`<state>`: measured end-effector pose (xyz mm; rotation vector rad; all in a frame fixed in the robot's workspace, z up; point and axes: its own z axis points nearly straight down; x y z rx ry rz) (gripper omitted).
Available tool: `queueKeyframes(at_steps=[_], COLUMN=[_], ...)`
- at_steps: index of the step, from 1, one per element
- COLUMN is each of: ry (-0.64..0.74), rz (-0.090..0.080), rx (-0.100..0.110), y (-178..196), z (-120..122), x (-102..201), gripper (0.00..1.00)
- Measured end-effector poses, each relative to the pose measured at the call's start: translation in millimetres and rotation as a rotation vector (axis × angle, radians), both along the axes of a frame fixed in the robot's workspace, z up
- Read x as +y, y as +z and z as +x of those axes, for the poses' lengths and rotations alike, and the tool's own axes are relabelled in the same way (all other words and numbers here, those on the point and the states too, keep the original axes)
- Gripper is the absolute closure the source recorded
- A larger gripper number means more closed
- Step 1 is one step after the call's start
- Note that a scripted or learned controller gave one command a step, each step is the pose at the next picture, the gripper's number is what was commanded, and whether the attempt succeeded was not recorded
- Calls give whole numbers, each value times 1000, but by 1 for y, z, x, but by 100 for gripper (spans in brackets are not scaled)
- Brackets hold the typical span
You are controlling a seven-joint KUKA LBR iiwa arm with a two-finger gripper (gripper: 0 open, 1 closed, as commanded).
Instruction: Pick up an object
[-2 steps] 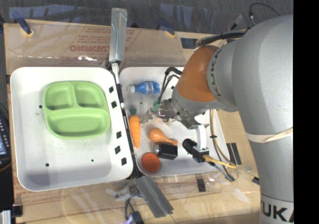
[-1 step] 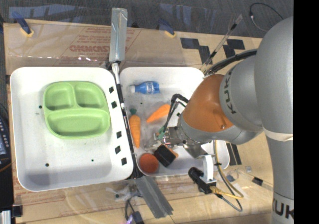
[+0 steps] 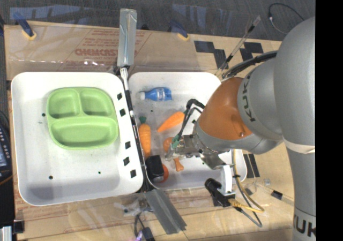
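2 white bins are seen side by side on the bench. In the left bin [image 3: 27, 181] a green divided plate [image 3: 82, 117] lies toward the far edge. In the right bin [image 3: 182, 82] a blue bottle [image 3: 157, 94] rests near the far edge, 1 carrot [image 3: 172, 121] lies at the middle, and another carrot [image 3: 144, 137] is pressed along the left wall, with a black object [image 3: 155, 167] at the near-left corner. The gripper [image 3: 174, 151] is lowered over small orange pieces [image 3: 177, 165] near the middle of the right bin, probably because they are targeted. Whether the fingers are parted or closed, or have hold of anything, cannot be told, since they are hidden by the wrist.
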<state>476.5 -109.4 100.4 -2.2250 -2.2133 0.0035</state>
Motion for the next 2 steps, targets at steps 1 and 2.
queueKeyframes(at_steps=[1,2], ry=[-69,-241], rz=[-1,0], rx=[-2,-2], y=[-9,109], z=[14,97], x=[-16,10], gripper=[100,100])
